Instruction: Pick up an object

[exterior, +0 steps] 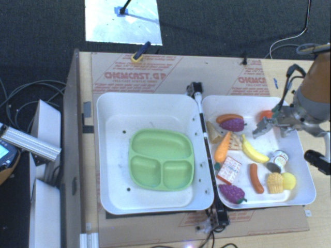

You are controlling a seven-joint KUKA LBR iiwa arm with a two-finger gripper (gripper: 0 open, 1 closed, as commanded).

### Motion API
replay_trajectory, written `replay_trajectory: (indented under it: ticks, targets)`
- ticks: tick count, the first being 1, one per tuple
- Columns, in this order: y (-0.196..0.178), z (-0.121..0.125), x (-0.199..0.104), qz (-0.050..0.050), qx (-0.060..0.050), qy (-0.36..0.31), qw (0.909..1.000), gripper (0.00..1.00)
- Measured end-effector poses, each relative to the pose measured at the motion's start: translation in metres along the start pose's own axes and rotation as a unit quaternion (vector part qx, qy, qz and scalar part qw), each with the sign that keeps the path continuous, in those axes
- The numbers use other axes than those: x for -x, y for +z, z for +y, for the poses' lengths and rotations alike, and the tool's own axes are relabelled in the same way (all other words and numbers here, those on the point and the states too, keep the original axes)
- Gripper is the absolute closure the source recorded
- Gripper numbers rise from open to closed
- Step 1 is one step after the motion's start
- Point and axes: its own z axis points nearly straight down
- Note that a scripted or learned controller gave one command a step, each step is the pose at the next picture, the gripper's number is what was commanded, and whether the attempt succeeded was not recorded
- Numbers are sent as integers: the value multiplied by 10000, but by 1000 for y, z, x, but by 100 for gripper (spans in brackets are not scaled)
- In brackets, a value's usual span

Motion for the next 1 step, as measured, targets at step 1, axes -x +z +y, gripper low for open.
replay_trajectory:
  ticks: [1]
  targets:
    - [122, 56, -40, 3, 3, -1, 10000, 0]
